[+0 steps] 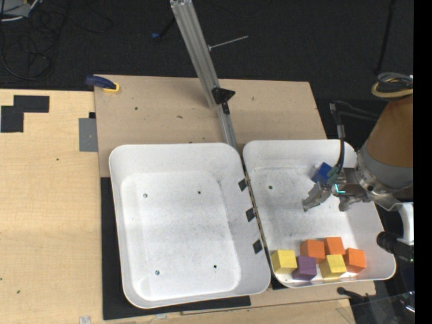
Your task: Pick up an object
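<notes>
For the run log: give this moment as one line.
gripper over right bin | holds nothing | blue block beside it | six blocks at near edge

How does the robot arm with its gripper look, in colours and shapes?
The arm is a thick rounded body, orange-brown above, with a grey wrist section below. The gripper has slim grey metal fingers, a small teal light glows at its base, and a blue part sits just above it.
</notes>
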Tool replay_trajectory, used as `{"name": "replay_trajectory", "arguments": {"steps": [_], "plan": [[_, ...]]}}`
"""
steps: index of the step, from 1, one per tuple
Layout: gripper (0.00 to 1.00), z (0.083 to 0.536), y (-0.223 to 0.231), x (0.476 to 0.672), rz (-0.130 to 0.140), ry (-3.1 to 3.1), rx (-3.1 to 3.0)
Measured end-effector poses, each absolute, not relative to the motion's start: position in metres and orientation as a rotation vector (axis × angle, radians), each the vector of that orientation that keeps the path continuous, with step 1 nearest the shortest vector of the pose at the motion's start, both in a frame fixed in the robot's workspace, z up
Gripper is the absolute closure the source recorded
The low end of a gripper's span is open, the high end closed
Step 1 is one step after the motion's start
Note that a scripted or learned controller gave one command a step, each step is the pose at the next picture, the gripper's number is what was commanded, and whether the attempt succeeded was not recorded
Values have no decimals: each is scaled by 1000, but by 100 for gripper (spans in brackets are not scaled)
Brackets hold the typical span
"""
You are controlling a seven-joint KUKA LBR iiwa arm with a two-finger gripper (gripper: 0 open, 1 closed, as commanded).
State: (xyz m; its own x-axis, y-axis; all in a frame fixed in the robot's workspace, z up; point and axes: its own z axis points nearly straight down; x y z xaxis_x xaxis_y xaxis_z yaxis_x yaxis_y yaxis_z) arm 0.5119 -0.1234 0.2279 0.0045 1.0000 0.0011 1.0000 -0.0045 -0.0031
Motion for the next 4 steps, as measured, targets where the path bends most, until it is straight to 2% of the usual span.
{"name": "replay_trajectory", "arguments": {"steps": [2,3,4], "plan": [[0,106,-134,513,8,-2214,-2216],[0,92,-134,513,2,-2215,-2222],[100,102,-135,512,1,-2204,-2231]]}}
